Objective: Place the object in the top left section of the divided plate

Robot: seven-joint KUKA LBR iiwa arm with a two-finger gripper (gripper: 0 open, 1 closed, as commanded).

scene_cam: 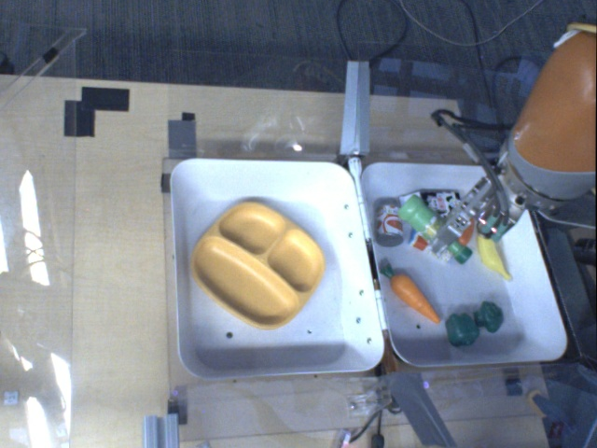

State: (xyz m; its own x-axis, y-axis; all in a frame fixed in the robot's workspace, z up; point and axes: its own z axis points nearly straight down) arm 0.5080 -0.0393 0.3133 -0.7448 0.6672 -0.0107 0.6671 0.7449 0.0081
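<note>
A yellow divided plate (258, 264) lies in the left bin (187, 343), with nothing in its three sections. The section at its upper left (250, 224) is a small rounded one. My gripper (466, 224) hangs low over the upper middle of the right bin (546, 339), in a cluster of small toys. A green cylinder (417, 213) and a small can (389, 222) lie just left of it. A yellow piece (492, 256) is just to its right. Whether anything is held is hidden by the clutter around the gripper.
An orange carrot (411, 293) and a dark green lumpy toy (474, 323) lie lower in the right bin. A metal divider post (354, 110) stands between the bins at the back. Cables trail on the floor behind the bench.
</note>
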